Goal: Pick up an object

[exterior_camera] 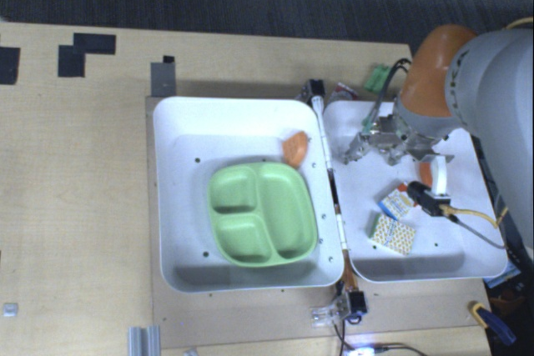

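The grey arm (492, 87) reaches in from the right, orange band up, its hand (380, 144) low over the right bin's far-left corner.

arm (492, 87) cut off at right edge

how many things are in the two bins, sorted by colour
green: 1, the divided tray in the left bin
orange: 1, a lump by that tray
blue and white: 1, a packet in the right bin
yellow patterned: 1, a packet
total: 4
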Controlling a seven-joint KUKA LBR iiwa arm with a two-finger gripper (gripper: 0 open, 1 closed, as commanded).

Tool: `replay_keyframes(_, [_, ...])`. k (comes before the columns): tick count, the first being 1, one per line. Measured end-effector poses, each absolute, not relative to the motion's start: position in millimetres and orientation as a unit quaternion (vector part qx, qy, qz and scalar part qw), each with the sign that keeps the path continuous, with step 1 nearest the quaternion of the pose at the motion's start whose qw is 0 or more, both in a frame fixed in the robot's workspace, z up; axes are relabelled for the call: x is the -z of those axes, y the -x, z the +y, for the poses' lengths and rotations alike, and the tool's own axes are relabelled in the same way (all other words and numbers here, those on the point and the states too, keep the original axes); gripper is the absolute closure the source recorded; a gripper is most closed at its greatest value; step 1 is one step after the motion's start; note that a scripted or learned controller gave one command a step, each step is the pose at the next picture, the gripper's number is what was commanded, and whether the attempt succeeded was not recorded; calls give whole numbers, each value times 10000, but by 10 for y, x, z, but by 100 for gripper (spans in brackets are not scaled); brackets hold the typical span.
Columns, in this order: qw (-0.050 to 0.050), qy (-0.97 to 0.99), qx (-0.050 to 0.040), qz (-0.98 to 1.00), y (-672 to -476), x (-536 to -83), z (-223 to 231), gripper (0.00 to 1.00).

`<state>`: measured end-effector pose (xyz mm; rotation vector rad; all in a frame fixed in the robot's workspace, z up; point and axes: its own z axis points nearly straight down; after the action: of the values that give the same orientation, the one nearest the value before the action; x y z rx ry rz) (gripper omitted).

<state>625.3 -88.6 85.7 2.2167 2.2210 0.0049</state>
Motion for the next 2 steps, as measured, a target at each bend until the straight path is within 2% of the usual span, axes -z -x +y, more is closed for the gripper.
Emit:
replay_keyframes(1, [19,-7049,-19,7093,-6700,-860,-964,0])
replay_keyframes(2, [37,-7036,-33,7106,-6715,-977,-958,100])
